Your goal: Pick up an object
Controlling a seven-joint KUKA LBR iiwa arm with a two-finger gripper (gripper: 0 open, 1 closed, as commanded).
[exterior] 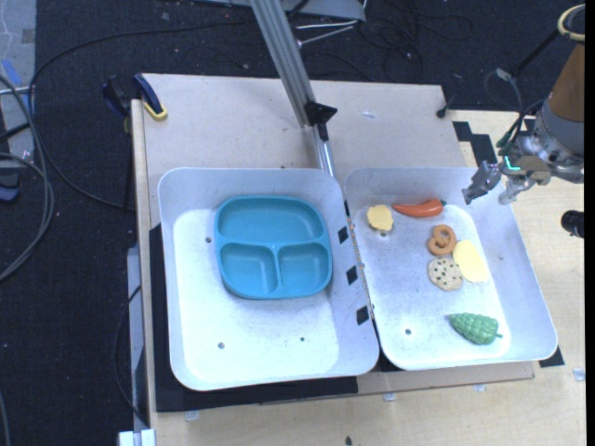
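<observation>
Toy food pieces, the candidates for picking, lie scattered in the right white bin (535, 319): a red-orange sausage (418, 208) near the far wall; a small yellow piece (379, 217) just to its left; a pretzel-like orange ring (442, 240) toward the middle; a chocolate-chip cookie (445, 273) touching or nearly touching a pale yellow oval piece (471, 261) on its right; and a green, knobbly piece (475, 327), possibly a bunch of grapes, alone near the front edge. None of these is lifted; all rest on the bin floor.

The gripper (495, 185) hangs at the far right corner of this bin, above its rim, at the end of the grey arm whose orange band (568, 91) shows at the view's right edge. Its two fingers (480, 183) point down and to the left, spread moderately apart with open space between them; nothing is held between them and they touch no object. The sausage is the nearest piece, still well apart from the fingertips.

The left white bin (186, 342) holds a blue compartment tray (273, 247) with one long section and two smaller ones. A slanted metal pole (284, 49) rises behind the bins from the wooden bench (232, 124).
</observation>
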